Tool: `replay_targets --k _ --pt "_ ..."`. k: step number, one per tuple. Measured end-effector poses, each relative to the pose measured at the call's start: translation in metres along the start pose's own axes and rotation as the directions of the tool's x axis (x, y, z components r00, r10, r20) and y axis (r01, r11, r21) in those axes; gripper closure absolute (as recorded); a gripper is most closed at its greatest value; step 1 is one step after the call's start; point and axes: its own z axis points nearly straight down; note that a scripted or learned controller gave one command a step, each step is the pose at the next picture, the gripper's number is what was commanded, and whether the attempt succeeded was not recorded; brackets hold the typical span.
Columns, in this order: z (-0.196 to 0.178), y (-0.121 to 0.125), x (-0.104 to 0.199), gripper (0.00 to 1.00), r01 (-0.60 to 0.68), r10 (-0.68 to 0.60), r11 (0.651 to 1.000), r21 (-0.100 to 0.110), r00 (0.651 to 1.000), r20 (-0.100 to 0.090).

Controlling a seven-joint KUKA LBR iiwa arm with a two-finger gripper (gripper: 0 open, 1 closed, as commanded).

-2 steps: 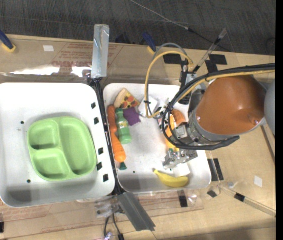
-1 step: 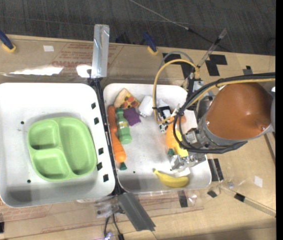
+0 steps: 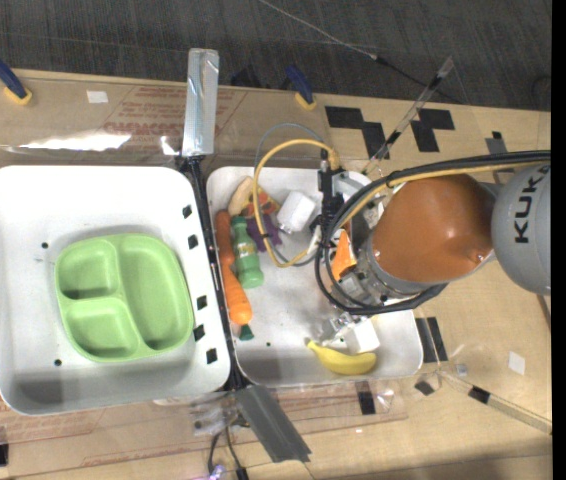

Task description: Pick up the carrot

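Note:
The carrot [image 3: 237,293] is a long orange piece lying lengthwise along the left wall of the right bin [image 3: 293,363]. Its lower end points toward the bin's front. My gripper [image 3: 347,286] hangs over the middle of the right bin, to the right of the carrot and apart from it. The arm's orange band [image 3: 431,228] and a bundle of cables cover most of the gripper.
Above the carrot lie a reddish-orange piece [image 3: 224,232], a green bottle [image 3: 247,260], a purple item [image 3: 264,230] and a white block [image 3: 296,211]. A banana [image 3: 342,359] rests at the front. A green divided plate [image 3: 123,295] sits in the left bin [image 3: 13,208].

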Motion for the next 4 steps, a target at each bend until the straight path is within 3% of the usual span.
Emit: replay_targets --k 1,2,3,4 --pt "-0.160 -0.014 0.019 1.00 0.048 -0.048 0.999 0.011 0.999 -0.010" --pt "-0.070 -0.025 0.026 1.00 0.231 -0.231 0.973 -0.002 0.973 0.005" --pt "-0.002 -0.104 -0.013 1.00 0.572 -0.572 0.820 0.002 0.820 0.004" --pt "-0.123 -0.109 -0.060 1.00 0.636 -0.636 0.772 0.005 0.772 -0.013"
